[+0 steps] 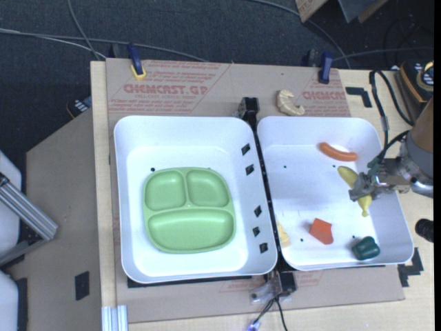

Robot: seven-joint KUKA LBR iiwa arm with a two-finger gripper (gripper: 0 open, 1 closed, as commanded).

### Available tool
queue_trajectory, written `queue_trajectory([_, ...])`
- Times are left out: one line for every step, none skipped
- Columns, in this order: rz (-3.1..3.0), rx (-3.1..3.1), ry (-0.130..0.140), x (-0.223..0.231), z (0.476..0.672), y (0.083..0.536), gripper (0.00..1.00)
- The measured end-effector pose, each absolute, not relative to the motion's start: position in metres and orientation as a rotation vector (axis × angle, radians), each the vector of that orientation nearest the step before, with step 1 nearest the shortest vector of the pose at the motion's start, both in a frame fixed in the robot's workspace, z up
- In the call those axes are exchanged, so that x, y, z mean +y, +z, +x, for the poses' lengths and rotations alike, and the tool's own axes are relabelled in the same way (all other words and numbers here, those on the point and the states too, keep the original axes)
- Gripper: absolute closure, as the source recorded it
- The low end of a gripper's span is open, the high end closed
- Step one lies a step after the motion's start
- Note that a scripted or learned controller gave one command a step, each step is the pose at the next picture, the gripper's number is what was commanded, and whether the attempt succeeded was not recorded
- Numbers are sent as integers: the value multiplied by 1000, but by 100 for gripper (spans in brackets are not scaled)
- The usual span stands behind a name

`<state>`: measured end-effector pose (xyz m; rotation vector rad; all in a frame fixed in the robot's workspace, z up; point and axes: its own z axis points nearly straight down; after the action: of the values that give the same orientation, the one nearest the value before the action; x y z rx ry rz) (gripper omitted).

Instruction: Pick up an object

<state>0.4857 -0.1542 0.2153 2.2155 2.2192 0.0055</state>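
While the gripper sits low over the right bin, at its right side, you cannot tell how it is set. A yellow banana lies just beside it; it looks like a light, smooth plastic toy, so take it across the middle. An orange sausage lies farther back, a red block and green piece nearer. You can read "CHEMCAST GP" on the table's board.

Two shallow white plastic bins show a smooth, faintly glossy finish on a matt brown cardboard sheet. A pale green three-compartment plastic tray looks smooth and satiny.
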Motion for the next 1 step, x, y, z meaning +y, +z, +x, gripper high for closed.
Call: queue_trajectory([2218, 2221, 3, -154, 487, 222, 100])
